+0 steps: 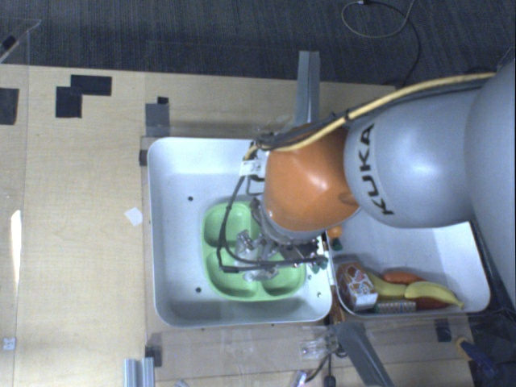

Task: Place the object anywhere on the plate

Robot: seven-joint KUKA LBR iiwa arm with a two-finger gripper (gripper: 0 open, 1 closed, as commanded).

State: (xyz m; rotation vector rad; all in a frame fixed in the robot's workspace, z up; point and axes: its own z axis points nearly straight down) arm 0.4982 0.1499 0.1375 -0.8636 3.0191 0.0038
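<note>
Camera view looks down at a slant on a pale wooden bench (72,240) bearing two shallow white bins side by side; the left bin (173,216) holds a green plate (216,222) with divided sections, lying flat on the bin floor toward its right half; the grey arm (427,160) reaches in from the right, its orange band (306,185) sitting above the wrist and directly over the plate; the gripper (260,266) hangs low over the plate's middle and right sections, with dark cables looping down beside it; I cannot tell how the jaws stand, since the wrist and cables hide them from this angle, nor whether anything sits between them; the right bin (459,252) is largely covered by the arm, yet along its near edge lie a yellow banana (431,293), a red-orange piece (401,278) just behind it, and a brown-and-white packet (359,285) at the bin's left corner, all close together and well apart from the plate; black shapes (81,93) mark the bench top at far left; a thin cable (379,14) curls on the dark floor beyond
</note>
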